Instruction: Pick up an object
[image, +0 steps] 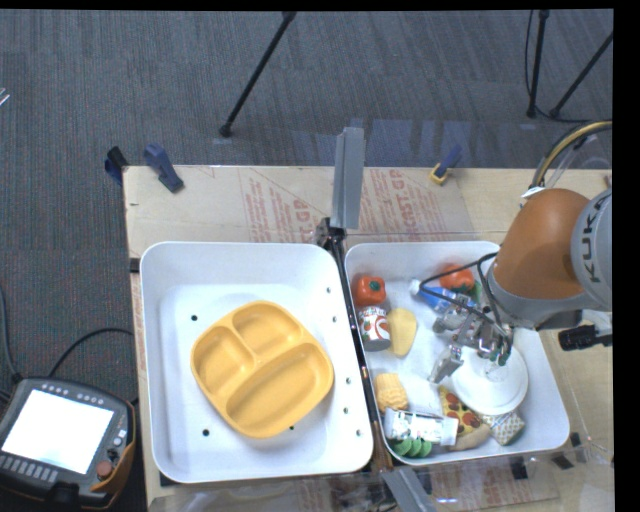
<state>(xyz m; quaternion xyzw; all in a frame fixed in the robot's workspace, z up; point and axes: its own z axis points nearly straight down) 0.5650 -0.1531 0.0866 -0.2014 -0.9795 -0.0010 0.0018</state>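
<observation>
White cup (493, 385) lies in the right bin (553, 400), just under the claw (462, 345); claw open, nothing between fingers. Near it: corn (391, 391), pizza slice (462, 412), tomato (369, 290), can (375, 327). Left bin (170, 290) w/ yellow plate (262, 367), both on the bench (250, 200).

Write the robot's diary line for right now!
arm: over right bin | gripper: low among toys, beside white cup | held: nothing seen | left bin: yellow plate
</observation>
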